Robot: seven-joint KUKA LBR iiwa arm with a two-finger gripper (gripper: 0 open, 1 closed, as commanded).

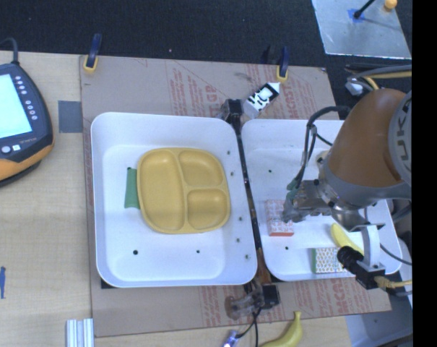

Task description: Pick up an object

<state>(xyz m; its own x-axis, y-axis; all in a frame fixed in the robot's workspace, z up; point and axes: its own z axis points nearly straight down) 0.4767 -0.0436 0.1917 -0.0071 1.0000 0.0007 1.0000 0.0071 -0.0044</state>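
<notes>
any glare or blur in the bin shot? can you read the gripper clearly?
Camera view: even lighting, mild glare on the white left bin; soft shadow under the yellow tray. Gripper dark and slightly soft against the right bin, detail hard to resolve.

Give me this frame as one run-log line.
arm: over right bin | gripper: low, above red-patterned item | grasp: not visible | left bin: yellow divided tray over green item

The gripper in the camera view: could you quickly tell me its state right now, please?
Gripper: cannot be told; it is low in the right bin, just above a small red-and-white packet.
</notes>
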